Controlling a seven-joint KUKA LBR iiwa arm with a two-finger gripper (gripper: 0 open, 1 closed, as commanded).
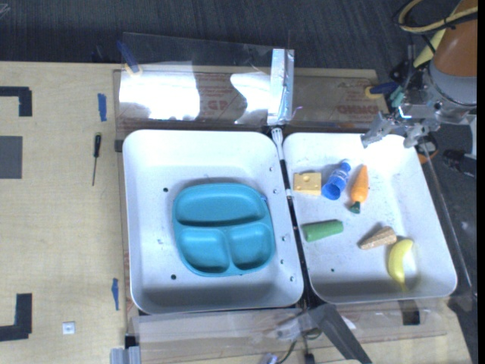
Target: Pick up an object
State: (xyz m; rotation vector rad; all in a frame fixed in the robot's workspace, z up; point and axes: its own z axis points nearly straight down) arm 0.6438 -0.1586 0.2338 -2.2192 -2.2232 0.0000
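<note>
Nearest the lens, the left bin (144, 226) is occupied by a blue divided tray (222, 228). Scattered in the right bin (432, 226) are seen a banana (401, 261), green cylinder (322, 230), carrot (359, 186) and cheese wedge (307, 182). The gripper (399, 131) is held above that bin's far corner, jaws spread, nothing gripped.

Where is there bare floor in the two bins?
Left bin: only a margin around the blue tray. Right bin: free near its front-left corner, below the green piece. Crowded around cheese, bottle, carrot.
</note>
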